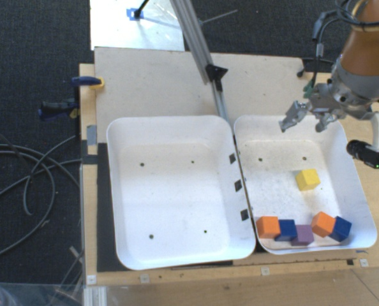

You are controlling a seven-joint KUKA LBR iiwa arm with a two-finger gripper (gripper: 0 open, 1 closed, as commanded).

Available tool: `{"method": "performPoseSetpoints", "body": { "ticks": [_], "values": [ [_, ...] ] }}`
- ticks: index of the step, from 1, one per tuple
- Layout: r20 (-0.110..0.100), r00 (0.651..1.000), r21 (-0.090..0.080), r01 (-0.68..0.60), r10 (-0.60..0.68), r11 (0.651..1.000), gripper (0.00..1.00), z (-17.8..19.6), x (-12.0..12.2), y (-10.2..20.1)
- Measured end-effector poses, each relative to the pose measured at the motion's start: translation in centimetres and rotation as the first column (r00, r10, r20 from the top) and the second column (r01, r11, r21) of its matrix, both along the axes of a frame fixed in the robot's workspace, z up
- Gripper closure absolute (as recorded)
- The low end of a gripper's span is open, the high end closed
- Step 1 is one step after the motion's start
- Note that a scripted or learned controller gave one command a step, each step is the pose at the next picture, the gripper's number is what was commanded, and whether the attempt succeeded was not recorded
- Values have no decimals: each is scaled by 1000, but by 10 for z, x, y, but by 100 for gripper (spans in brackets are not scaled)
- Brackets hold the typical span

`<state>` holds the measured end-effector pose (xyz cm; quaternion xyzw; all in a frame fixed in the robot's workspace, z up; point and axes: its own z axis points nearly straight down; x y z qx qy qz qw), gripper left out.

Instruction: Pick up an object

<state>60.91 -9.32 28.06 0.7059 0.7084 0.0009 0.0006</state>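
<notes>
1. Purple block (302, 234) at lower right of frame, touching blue block (286, 229); orange block (268, 226) beside them.
2. Second orange block (323, 223) and blue block (341, 229) alongside.
3. Yellow block (307, 179) alone, mid right bin (362, 199).
4. Gripper (307, 118) spread wide, holding nothing, above bin's upper rim.

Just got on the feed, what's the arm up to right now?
The gripper hangs open over the back rim of the right bin, holding nothing. The blocks lie below it: a yellow block alone mid-bin, and two orange, two blue and a purple block along the front wall. Nothing is picked yet.
</notes>
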Motion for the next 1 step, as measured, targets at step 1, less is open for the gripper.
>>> {"method": "performPoseSetpoints", "body": {
  "ticks": [1],
  "values": [
    [-8, 1000, -1, 5, -5, 1000, 0, -122, -15, -47]
  ]
}}
